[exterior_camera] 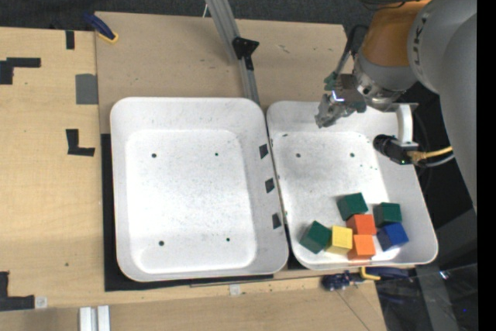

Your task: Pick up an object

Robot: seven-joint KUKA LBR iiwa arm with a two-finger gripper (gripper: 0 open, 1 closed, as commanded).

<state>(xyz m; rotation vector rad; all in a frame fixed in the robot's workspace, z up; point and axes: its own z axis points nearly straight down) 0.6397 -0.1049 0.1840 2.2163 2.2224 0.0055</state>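
A wooden worktop (46, 167) carries two shallow white bins side by side beneath a fixed overhead camera. The left bin (128, 120) lies well to the left of the gripper (329, 114) and nearer the camera. A slanted grey metal pole (221, 0) runs up and away from the gap between the bins, to the gripper's upper left. The gripper hangs over the far rim of the right bin (310, 167), carrying nothing; whether its two fingers are apart or together cannot be told at this angle. Well apart from it, at the bin's near end and below and slightly right of the gripper, sits a tight cluster of cubes: a dark green cube (315, 236) farthest left, a yellow cube (342, 237) just beside it, a second dark green cube (353, 205) behind, an orange-red cube (361, 225) and an orange cube (363, 246) in the middle, then a third green cube (387, 213) and a blue cube (393, 235) at the right. The grey KUKA arm (449, 35), with its orange band (391, 31) above the wrist, reaches in from the right, above and to the right of the gripper.
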